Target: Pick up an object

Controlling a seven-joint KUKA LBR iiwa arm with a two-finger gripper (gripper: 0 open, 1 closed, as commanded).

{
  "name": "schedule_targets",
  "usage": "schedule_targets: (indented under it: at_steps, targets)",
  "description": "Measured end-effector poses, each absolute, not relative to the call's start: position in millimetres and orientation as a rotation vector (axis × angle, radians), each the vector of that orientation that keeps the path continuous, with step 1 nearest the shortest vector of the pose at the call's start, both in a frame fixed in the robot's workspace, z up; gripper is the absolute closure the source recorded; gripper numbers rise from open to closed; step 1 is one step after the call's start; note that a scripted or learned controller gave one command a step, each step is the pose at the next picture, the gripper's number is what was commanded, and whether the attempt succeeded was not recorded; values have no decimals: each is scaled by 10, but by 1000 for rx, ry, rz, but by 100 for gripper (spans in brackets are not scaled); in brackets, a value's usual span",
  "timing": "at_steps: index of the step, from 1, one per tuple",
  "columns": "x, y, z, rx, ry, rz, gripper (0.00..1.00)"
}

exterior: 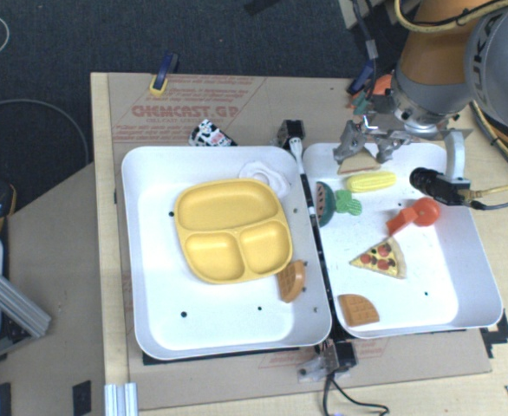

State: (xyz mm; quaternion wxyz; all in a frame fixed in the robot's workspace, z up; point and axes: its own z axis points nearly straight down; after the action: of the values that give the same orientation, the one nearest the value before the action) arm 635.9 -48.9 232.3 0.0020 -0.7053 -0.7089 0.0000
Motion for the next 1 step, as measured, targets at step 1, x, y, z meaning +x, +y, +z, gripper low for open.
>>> schedule_targets:
  at_steps: [1]
  targets:
    - [6295,-384,2256,-2217,-2221,2,100]
